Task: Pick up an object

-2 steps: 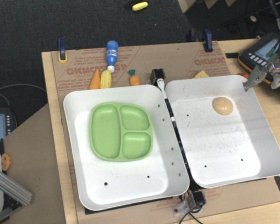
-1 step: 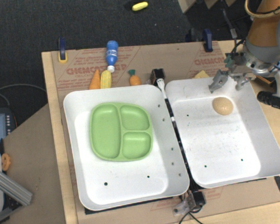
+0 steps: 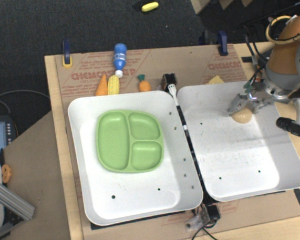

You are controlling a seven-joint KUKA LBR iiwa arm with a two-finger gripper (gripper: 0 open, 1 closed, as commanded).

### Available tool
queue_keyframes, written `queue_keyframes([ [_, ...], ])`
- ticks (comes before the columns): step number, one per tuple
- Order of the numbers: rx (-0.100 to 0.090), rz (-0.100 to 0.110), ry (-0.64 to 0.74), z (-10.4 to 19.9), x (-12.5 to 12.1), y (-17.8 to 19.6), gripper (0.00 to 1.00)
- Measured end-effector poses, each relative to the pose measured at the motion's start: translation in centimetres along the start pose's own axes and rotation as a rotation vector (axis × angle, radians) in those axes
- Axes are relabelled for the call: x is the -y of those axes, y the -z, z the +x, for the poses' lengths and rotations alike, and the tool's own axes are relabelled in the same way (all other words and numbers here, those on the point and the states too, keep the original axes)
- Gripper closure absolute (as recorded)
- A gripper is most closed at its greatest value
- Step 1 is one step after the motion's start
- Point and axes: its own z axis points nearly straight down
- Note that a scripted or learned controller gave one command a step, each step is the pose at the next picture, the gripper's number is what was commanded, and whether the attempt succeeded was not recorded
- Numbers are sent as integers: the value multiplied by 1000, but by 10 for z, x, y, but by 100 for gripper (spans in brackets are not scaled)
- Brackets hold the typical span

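Pincer (image 3: 246, 104): at the upper right of the right bin, metal fingers pointing down and leftward; whether the fingers are spread or closed cannot be told from this slant.
Arm (image 3: 286, 56): grey with an orange band, directly right of and above the pincer, entering from the right.
Tan object (image 3: 241, 116): small rounded lump lying on the bin floor just below the pincer, touching or nearly touching its tips; not visibly between the fingers.
Right bin (image 3: 249, 160): shallow white tray beneath the pincer, its floor speckled with dark marks below and left of the pincer.
Left bin (image 3: 94, 196): white tray well to the left of the pincer, edge to edge with the right bin.
Green plate (image 3: 130, 141): three-compartment dish lying flat in the left bin, far left of and slightly lower than the pincer.
Blue-and-white bottle (image 3: 119, 59): lying on the counter, far left of and above the pincer, behind the left bin.
Toy corn (image 3: 113, 84): just beyond the left bin's far rim, beside an orange carrot (image 3: 101, 86).
Small carrot (image 3: 144, 84): left of the pincer, at the far rim.
Counter (image 3: 197, 59): brown printed board carrying both bins, held by blue clamps (image 3: 222, 42) above and left of the pincer.
Yellow item (image 3: 150, 6): on the dark floor, far above and left of the pincer.
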Motion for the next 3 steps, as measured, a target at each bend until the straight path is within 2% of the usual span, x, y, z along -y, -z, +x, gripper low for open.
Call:
queue_keyframes([
  [1, 14, -8, 5, -1, -2, 16, 100],
  [2, 14, -1, 4, 61, 49, 88, 100],
  [3, 12, 0, 5, 128, 133, 134, 100],
])
